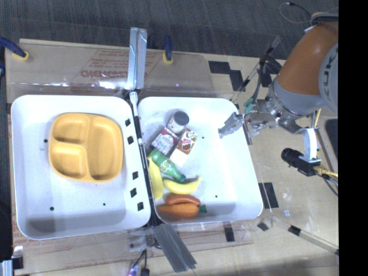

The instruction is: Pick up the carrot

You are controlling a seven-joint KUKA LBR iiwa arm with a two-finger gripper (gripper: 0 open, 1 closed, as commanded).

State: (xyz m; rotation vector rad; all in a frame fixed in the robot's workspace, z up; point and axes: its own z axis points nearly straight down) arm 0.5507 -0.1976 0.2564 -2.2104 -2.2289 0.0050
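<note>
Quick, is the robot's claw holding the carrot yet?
Gripper: not holding the carrot, which lies at the right bin's near edge. Open or closed cannot be told.

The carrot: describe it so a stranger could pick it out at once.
Look in the right white bin, at the pile along its left wall. The carrot lies at the near end, below the banana. It is the orange one with a green tip; a red-topped piece rests on it.
</note>
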